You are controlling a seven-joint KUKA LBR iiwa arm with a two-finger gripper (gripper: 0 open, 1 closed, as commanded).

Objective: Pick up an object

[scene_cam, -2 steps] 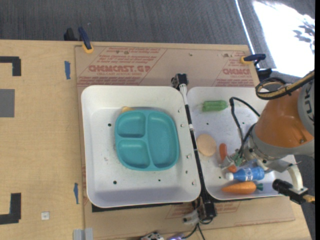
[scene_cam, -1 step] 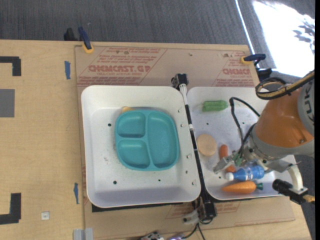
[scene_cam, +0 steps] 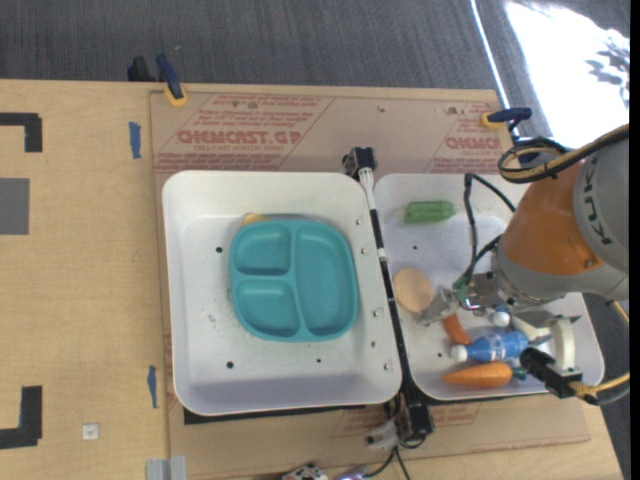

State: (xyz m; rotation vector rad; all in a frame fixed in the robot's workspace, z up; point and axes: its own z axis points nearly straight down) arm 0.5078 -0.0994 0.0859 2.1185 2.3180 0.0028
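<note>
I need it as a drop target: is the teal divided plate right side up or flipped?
Right side up: the teal plate shows three sunken compartments, lying flat in the left bin.

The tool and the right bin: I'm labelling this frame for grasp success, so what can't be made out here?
- The tool: the arm's wrist covers it, so its state and any hold are unclear.
- Red piece by the egg-shaped object: partly under the tool, identity unclear.
- Blue bottle: label too small to read.
- Yellowish thing in the left bin: mostly behind the teal plate.
</note>
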